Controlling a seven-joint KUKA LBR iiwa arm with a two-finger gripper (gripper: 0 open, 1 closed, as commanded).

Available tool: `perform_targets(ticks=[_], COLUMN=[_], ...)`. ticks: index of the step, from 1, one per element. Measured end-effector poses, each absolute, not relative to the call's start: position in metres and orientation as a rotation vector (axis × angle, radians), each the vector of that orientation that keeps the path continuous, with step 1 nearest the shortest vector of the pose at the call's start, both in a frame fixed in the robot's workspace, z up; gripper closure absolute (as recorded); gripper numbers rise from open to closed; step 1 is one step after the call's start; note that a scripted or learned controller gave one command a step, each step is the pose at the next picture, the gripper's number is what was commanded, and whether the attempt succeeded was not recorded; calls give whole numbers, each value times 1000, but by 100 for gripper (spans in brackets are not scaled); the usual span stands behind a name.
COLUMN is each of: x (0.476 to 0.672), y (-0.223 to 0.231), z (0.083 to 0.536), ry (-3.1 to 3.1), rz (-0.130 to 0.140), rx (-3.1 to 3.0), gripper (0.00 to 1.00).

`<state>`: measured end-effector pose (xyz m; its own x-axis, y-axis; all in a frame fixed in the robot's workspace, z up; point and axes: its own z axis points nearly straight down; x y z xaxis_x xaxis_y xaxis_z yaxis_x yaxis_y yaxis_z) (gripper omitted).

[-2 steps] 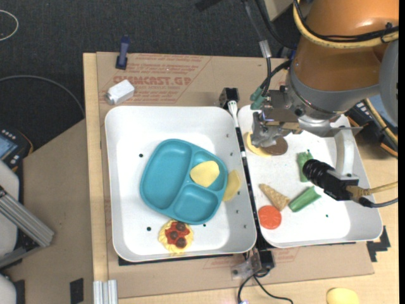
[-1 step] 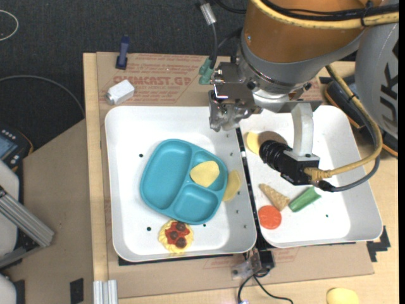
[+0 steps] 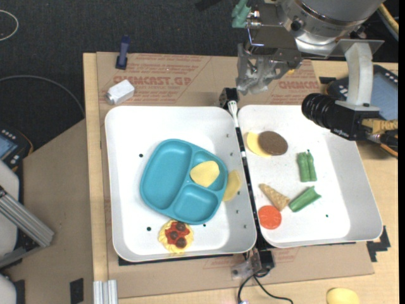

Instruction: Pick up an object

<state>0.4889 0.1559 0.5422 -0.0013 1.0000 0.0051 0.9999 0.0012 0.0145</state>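
Hand (image 3: 258, 81) hangs above the desk (image 3: 164, 81) just past the far edge of the two bins, over the gap between them; can't tell if it's open or closed, nothing visible in it.

Left bin (image 3: 120, 170): blue divided plate (image 3: 168, 179) in the middle, a pale yellow piece (image 3: 205, 173) lying in its right compartment. Another yellowish slice (image 3: 233, 185) sits beside the plate at the bin's right edge. Small pizza toy (image 3: 176, 235) with red toppings near the front edge.

Right bin (image 3: 354, 189): brown round patty (image 3: 273, 143) overlapping a yellow disc (image 3: 253, 143) at the far left corner. Two green pieces, one (image 3: 306, 166) upright-ish mid-bin, the other (image 3: 304, 199) tilted just in front of it. Tan wedge (image 3: 274, 196) near the left edge, touching the tilted green piece; red-orange disc (image 3: 270, 218) just in front of the wedge.

On the desk beyond the left bin: small white block (image 3: 120, 92) and blue clip-like item (image 3: 123, 52) at the far left corner.
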Motion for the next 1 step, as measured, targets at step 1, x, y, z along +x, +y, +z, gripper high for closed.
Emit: perform_targets(ticks=[1], x=[489], y=[227], z=[450], ry=[2234], rz=[-15], rx=[2217], gripper=[100])
